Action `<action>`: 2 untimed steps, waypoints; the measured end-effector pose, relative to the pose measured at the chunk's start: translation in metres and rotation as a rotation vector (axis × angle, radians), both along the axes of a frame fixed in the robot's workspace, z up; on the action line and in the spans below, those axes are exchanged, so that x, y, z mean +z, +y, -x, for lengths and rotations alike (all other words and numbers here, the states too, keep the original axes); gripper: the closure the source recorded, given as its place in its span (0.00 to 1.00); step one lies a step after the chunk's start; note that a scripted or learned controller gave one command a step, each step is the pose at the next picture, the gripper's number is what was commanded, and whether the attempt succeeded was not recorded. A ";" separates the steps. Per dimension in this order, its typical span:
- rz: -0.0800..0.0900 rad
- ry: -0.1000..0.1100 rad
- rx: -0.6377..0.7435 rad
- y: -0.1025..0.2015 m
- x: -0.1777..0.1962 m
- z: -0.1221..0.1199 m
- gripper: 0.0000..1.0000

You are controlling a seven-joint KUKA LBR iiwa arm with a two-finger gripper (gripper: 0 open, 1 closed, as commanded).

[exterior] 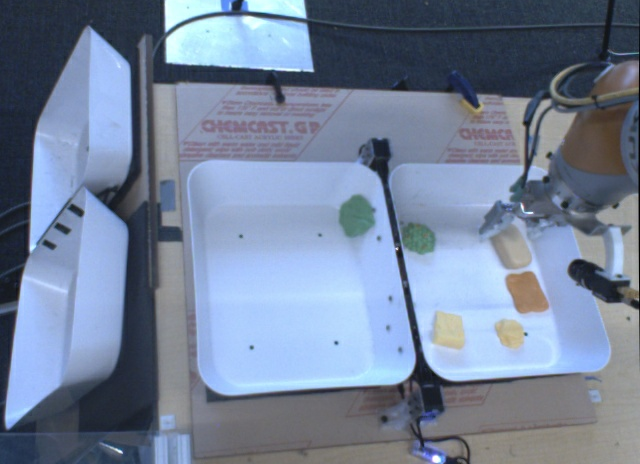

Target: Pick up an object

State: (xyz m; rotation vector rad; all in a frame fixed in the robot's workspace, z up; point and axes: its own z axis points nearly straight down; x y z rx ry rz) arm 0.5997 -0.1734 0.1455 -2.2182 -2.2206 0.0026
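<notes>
My gripper [518, 220] hangs over the far right part of the right bin [470, 367], its fingers [494, 220] spread open with nothing between them. A pale beige block [512, 249] lies just below the fingertips, on the bin floor. Beside it in the same bin are an orange-brown piece [526, 292], a yellow square [449, 330], a small yellow lump [510, 333] and a green leafy lump [418, 239] near the left wall. Another green leafy lump [357, 215] rests in the left bin [290, 372], at its far right corner.
The wall where the two bins meet [398, 252] runs between the two green lumps. The arm's orange band [600, 137] rises at the right edge. Two spare white bins [70, 252] lean at the far left. A black part of the arm [600, 280] overhangs the right bin's rim.
</notes>
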 end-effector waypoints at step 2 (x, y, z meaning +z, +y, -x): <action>0.004 -0.014 0.000 -0.008 -0.045 0.000 0.00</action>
